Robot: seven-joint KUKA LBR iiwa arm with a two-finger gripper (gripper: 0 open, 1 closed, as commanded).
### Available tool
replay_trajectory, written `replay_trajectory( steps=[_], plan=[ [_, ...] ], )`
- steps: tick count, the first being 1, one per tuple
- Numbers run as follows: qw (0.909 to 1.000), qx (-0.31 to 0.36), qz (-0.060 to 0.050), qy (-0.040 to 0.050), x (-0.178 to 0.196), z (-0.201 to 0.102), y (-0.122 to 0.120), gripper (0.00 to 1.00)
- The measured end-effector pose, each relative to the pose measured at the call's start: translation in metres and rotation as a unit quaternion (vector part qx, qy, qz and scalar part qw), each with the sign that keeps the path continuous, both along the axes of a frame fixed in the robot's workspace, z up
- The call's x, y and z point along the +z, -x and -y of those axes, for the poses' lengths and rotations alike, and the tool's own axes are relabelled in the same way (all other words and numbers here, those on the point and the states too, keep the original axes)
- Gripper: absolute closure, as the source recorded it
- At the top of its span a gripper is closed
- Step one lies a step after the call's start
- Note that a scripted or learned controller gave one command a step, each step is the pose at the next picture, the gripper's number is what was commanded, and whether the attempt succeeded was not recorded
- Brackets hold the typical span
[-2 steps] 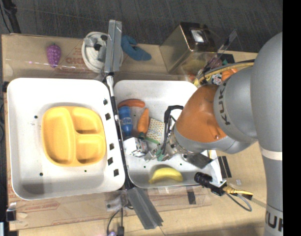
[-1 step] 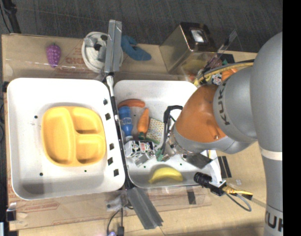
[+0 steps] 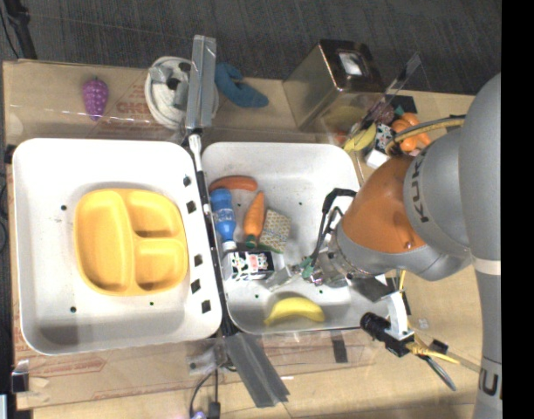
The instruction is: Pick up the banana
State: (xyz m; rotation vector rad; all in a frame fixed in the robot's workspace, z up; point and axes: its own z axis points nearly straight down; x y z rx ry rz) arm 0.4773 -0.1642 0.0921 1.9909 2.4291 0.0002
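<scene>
While claw [image 3: 312, 271] hovers, banana [image 3: 294, 310] lies just below.

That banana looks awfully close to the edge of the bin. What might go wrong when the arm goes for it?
The banana lies right against the right bin's near wall, so there may be little room to get around it. A black-and-white box sits just beside it and could get knocked or grabbed instead. The banana's curved, smooth skin might also slip free.

Banana [image 3: 294, 310] apparently just below the hand [image 3: 312, 271]
</scene>
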Motion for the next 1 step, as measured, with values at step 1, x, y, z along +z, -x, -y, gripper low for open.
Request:
replay_trajectory(
  steps=[1],
  plan=[
    [0.9933,-0.116,-0.001,-0.0005,0.0872,-0.0145,0.0002,0.0]
  ],
)
